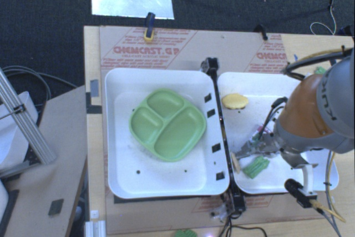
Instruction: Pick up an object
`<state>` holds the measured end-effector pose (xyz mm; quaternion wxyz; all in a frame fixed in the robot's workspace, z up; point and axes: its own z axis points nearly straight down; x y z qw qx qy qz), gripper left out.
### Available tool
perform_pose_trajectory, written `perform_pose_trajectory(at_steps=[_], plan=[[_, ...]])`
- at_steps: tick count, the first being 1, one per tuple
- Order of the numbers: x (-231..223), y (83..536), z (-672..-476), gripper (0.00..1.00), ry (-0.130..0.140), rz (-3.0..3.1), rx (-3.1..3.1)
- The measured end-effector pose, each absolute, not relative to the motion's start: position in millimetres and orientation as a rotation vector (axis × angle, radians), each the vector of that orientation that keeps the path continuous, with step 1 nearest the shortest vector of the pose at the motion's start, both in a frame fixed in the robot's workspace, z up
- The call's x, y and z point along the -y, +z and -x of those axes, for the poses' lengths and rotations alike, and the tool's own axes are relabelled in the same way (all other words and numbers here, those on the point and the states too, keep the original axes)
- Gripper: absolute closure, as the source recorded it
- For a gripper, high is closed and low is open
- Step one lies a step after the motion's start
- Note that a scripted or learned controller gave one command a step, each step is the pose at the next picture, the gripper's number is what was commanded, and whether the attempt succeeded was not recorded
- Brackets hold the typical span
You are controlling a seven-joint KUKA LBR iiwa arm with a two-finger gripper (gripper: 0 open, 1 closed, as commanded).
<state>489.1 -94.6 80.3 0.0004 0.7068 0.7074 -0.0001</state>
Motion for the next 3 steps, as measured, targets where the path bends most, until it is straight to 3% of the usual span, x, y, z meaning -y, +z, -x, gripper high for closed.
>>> perform_pose_trajectory(at_steps=[1,2,3], plan=[[83.2,85.4,-563.8,0.00,0.009,-2.209,-2.225],[113.9,84.9,-562.2,0.00,0.002,-2.219,-2.219],[112.4,95.5,-563.1,1.00,0.004,-2.211,-2.225]])
